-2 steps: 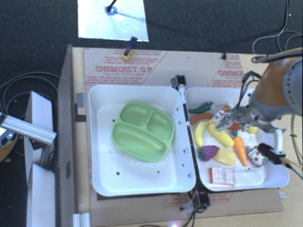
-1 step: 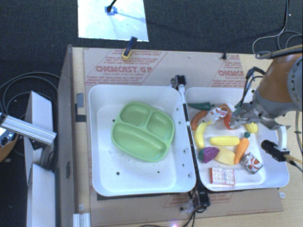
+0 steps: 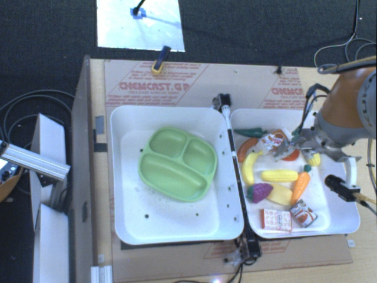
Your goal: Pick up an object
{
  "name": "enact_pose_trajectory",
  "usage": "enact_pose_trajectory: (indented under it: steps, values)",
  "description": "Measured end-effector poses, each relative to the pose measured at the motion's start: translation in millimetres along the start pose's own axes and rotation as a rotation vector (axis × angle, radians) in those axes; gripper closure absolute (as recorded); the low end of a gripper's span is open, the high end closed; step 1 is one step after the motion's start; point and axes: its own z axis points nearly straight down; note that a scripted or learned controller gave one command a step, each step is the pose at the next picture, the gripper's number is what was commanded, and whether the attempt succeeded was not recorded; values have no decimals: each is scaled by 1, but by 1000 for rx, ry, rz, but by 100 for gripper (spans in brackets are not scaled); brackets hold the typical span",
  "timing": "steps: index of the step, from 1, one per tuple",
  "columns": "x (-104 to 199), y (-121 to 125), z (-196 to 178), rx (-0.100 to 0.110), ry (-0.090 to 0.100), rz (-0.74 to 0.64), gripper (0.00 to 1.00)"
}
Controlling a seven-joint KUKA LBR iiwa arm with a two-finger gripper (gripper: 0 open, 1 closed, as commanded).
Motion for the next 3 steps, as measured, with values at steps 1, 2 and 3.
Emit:
enact_pose_trajectory:
  steps: [1,2,3]
  values:
    - [-33,60,23,64,23,-13,0]
    - [-27,52,23,33,6,-2,0]
    - [-26,55,14,16,0,-3,100]
